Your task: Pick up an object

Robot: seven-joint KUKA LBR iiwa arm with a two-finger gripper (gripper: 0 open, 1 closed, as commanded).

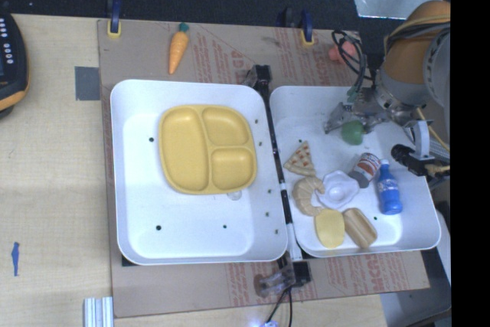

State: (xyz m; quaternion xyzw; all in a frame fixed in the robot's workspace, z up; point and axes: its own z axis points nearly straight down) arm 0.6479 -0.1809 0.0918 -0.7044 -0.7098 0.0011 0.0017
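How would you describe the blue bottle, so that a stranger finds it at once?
Look in the right bin, on the arm's side. Near its right wall lies the blue bottle, just right of a small can. It is the one bright blue thing among the yellow and tan toy foods.

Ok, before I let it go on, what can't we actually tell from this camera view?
- Gripper: finger state unreadable; the wrist covers it.
- Green ball: partly under the gripper; contact or grasp unclear.
- Arm: cut off by the right edge.
- Small can: label too small to read.
- Clear item: blurred against the white bin.
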